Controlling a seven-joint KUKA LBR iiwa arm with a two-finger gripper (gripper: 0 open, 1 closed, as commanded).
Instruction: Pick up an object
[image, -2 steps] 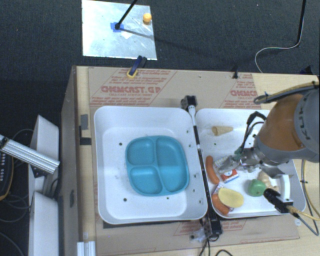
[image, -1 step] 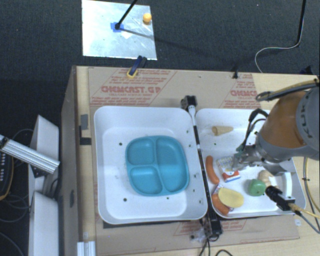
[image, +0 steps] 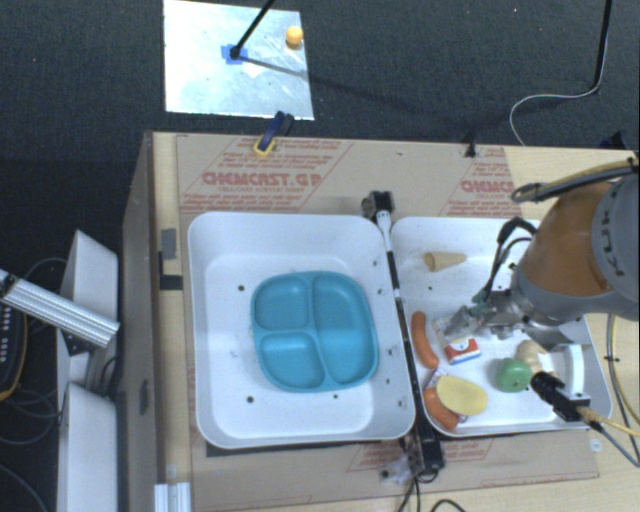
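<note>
A blue divided plate (image: 314, 331) is seen in the left bin (image: 215, 250). In the right bin (image: 470, 235), a sausage (image: 425, 339) is laid along the left wall, with a yellow piece (image: 462, 394) nearer. The gripper (image: 462, 323) is lowered just above a small red-and-white item (image: 462, 350); its state cannot be told. A green ball (image: 514, 375) is placed to the right, a cone-shaped item (image: 444, 261) farther back.

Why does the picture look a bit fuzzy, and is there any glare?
In the camera view everything is soft and grainy; the pincer is blurred into grey, the shiny sheet on the floor glints, and the white bins look bright but keep faint shadows.
</note>
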